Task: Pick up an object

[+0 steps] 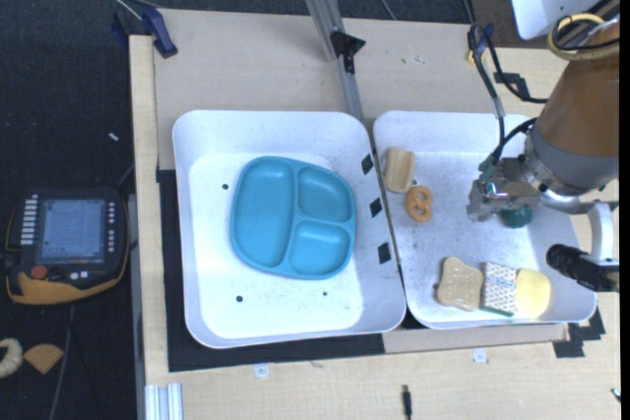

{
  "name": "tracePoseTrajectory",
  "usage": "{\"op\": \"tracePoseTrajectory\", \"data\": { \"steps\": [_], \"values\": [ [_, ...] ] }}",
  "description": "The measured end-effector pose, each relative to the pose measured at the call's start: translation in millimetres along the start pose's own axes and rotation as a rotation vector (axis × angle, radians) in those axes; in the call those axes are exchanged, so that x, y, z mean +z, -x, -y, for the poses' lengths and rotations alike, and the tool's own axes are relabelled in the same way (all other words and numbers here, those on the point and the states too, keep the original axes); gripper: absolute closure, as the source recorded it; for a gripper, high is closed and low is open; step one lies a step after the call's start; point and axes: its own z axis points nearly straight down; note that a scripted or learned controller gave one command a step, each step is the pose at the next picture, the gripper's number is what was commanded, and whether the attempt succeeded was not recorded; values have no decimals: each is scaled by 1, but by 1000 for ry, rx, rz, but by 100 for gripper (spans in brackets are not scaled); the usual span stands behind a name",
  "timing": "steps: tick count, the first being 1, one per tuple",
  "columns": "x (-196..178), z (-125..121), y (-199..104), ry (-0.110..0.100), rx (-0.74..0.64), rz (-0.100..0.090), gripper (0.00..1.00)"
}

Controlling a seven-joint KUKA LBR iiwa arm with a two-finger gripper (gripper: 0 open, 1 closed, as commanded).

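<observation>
Resting on wooden bench, white bins

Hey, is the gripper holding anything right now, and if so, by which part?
It cannot be told. The gripper is low in the right bin, with something teal just beside it, but whether that is gripped isn't visible.

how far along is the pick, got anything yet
Nothing looks lifted yet. The gripper is low in the right bin, beside a small teal object; I cannot tell if it has a grasp. The pretzel, cracker and sponge lie untouched. Grasping and lifting remain.
</observation>
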Motion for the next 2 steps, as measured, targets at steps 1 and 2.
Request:
{"op": "tracePoseTrajectory", "data": {
  "steps": [1, 2],
  "values": [
    [-61, 5, 3, 2, 1, 1, 100],
    [-54, -16, -37, -5, -3, -1, 100]
  ]
}}
